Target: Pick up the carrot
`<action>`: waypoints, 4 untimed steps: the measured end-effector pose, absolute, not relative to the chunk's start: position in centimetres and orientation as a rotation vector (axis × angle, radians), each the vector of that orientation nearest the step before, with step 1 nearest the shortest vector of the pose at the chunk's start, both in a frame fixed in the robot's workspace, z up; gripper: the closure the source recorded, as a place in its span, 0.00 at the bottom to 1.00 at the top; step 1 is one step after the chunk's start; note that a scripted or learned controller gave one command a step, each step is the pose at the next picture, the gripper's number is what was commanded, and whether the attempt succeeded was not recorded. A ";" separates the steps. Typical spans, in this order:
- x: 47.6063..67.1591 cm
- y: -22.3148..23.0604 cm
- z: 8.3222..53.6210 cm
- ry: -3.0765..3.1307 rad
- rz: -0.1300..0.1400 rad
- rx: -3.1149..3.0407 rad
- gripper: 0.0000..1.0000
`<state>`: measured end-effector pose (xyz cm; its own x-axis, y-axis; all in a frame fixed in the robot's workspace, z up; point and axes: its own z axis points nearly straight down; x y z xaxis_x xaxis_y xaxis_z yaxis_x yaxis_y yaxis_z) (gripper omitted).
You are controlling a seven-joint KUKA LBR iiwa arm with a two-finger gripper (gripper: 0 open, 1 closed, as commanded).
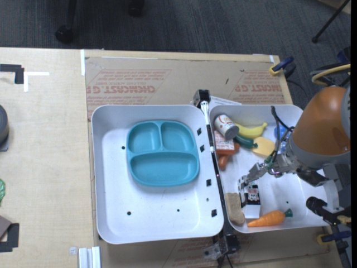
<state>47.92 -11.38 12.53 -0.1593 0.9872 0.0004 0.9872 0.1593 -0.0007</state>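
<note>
Gripper (pixel 249 184) first: mine hangs low over the right bin (pixel 295 219), reaching left from the orange-banded wrist, and its tip sits just above a small black-and-white box (pixel 252 195). Whether it is spread or closed I cannot tell from this slant. It carries nothing that I can see.

My target, the carrot (pixel 268 219), lies on its side against the near wall of that bin, green top pointing right, thin end left beside a tan piece (pixel 234 207). It is near me but apart from my tip.

I judge it light, rigid and smooth, probably plastic, so it may roll or squirt out of a pinch. Its thick middle, taken across the width, looks like the safest hold; the taper would slip.

The blue divided plate (pixel 163 153) sits alone in the left bin (pixel 111 205).
</note>
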 end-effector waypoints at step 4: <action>48.3 4.9 19.9 -1.779 0.012 -2.588 1.00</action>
